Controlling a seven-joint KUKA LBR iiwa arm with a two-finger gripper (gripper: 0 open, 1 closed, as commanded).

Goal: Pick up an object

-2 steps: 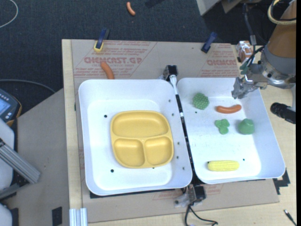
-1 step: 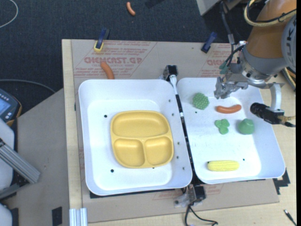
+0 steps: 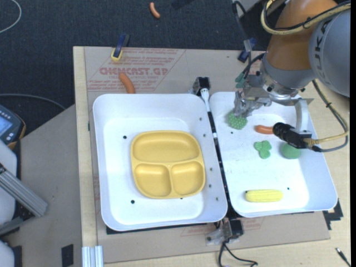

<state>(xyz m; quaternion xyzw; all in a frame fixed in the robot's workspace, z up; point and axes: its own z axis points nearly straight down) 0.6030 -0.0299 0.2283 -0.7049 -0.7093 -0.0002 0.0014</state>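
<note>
Closest to the lens is the black clamp [image 3: 232, 227] at the front edge, right where the two bins meet. Its cables run off the bottom of the frame. Biggest thing going is the worktop [image 3: 89, 204], topped with a cardboard sheet [image 3: 150, 65] whose red print is partly covered by the bins. Next is the arm [image 3: 303, 32], coming in from the right with its upper part cropped.

The left bin [image 3: 108, 149] holds a yellow divided plate [image 3: 167, 163] with three compartments. The right bin [image 3: 311, 188] has all the small stuff.

The hand [image 3: 242, 111] hangs over the right bin's back left corner, directly above a knobbly green toy [image 3: 238, 122], touching it or very nearly. Honestly can't tell whether the hand is open or closed, or whether it has the toy at all.

A toy corn cob [image 3: 263, 196] lies near the front wall, well apart from the rest. A green lump [image 3: 290, 152] sits toward the right, top edge hidden, with a smaller green floret piece [image 3: 262, 148] near it on the left. Behind those lies an orange sausage-shaped toy [image 3: 262, 129], right end covered.

Outside the bins there's a second orange sausage [image 3: 127, 83] on the cardboard, a third one [image 3: 154, 10] on the dark floor, and a blue and yellow clip [image 3: 118, 48] at the cardboard's back edge.
</note>
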